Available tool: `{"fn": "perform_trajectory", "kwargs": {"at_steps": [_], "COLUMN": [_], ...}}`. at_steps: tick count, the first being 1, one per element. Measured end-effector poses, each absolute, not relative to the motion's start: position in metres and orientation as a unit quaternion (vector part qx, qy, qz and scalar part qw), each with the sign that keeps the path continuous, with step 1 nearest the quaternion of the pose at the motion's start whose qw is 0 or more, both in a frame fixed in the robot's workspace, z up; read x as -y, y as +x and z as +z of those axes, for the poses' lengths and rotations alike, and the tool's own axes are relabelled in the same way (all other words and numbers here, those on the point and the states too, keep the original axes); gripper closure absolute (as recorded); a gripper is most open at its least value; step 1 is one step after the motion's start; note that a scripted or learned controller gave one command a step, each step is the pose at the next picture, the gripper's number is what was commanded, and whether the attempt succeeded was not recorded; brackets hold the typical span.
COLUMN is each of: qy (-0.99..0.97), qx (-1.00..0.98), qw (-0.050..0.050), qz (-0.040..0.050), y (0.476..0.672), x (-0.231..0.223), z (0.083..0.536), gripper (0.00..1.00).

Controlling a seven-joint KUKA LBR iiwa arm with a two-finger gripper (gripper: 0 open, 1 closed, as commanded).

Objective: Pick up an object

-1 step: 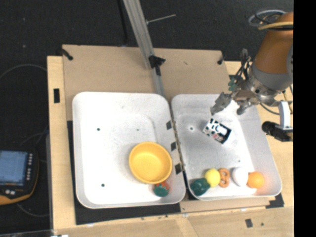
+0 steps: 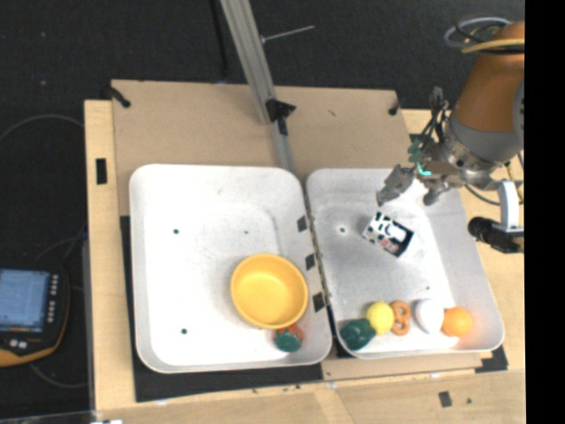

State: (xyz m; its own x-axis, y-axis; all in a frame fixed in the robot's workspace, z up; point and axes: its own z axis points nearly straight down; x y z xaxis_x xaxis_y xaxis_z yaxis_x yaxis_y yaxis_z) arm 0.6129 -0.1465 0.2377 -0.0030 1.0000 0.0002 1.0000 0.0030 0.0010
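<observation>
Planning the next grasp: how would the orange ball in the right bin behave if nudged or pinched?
The orange ball looks round and smooth, so it would probably roll or slip from a pinch. It sits by the bin wall against a white ball, which may limit rolling.

I work in a robotics lab: a plywood bench (image 2: pixel 203 122) on dark carpet carries two white bins (image 2: pixel 159 201), an aluminium mast (image 2: pixel 250 47) rises behind them, and a teach pendant (image 2: pixel 31 312) with its cable lies at the left.
</observation>
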Motion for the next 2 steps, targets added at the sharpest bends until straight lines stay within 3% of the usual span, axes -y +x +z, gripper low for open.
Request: {"fn": "perform_trajectory", "kwargs": {"at_steps": [2], "qy": [0.707], "qx": [-0.707], "qw": [0.003], "qz": [-0.0005], "y": [0.606], "x": [0.151], "z": [0.135], "gripper": [0.00]}}
